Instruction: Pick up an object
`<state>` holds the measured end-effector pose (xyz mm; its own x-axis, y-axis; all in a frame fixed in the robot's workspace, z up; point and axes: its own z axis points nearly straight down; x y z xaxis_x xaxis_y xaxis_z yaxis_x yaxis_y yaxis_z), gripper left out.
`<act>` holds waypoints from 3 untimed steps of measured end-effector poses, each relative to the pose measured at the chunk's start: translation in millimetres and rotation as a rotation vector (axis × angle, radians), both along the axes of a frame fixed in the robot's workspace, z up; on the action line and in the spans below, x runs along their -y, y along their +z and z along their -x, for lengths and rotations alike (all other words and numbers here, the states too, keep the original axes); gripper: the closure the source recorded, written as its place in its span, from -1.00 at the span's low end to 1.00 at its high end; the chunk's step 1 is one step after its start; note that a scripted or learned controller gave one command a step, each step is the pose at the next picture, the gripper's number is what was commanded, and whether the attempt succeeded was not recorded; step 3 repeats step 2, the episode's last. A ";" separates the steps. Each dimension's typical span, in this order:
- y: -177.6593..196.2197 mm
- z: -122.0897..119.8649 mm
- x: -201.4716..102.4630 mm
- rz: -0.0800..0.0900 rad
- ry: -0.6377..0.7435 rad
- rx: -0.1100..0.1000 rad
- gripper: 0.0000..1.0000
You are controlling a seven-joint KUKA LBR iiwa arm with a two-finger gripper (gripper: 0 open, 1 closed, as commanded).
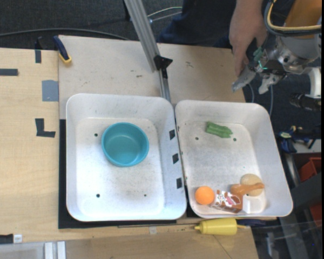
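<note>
The gripper (255, 83) is being held above the bench's far right corner, outside the right bin (259, 112), with fingers spread and nothing between them. A green piece (218, 129), ball (204, 195) and packet (228, 200) are being carried in that bin, a bowl (125, 144) in the left bin (78, 144).

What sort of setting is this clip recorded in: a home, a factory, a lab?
Most likely a robotics lab bench. Two shallow white plastic bins sit side by side on a taped wooden benchtop, holding test props like a round teal bowl and a small orange ball, while the grey robot arm hangs above.
</note>
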<state>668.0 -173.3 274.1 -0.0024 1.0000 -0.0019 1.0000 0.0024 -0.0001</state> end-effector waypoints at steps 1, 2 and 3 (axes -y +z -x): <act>-0.5 0.1 -0.2 0.000 0.000 -0.001 -1.00; -50.7 -8.4 -4.7 -0.001 0.001 -0.005 -1.00; -50.7 -8.4 -4.7 -0.001 0.001 -0.005 -1.00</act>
